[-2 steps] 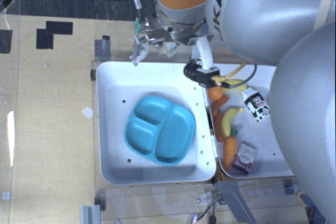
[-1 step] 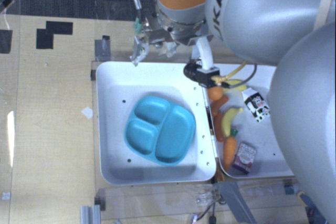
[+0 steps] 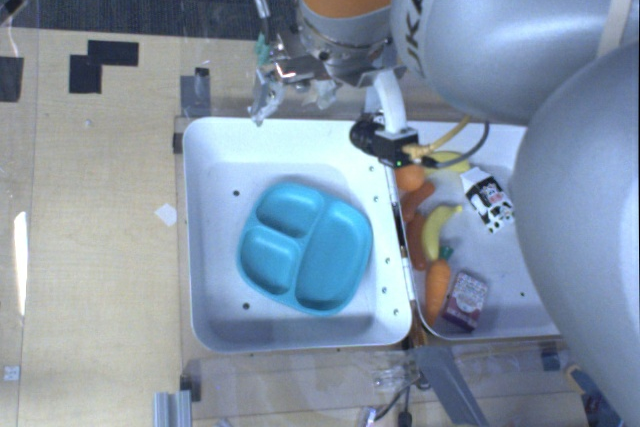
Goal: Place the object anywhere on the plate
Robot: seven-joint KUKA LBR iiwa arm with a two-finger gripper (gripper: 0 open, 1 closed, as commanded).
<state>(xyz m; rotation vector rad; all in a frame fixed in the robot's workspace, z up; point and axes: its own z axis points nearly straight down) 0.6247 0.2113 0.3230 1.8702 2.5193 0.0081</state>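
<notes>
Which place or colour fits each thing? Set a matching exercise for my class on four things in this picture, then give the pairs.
Things:
1. plate
2. banana
3. carrot
4. purple packet

Descriptions:
A. orange, just left of the purple packet
B. blue, with compartments, in the left bin
C. by the near wall of the right bin
D. yellow, just above the carrot in the picture

Pairs: 1-B, 2-D, 3-A, 4-C
</notes>
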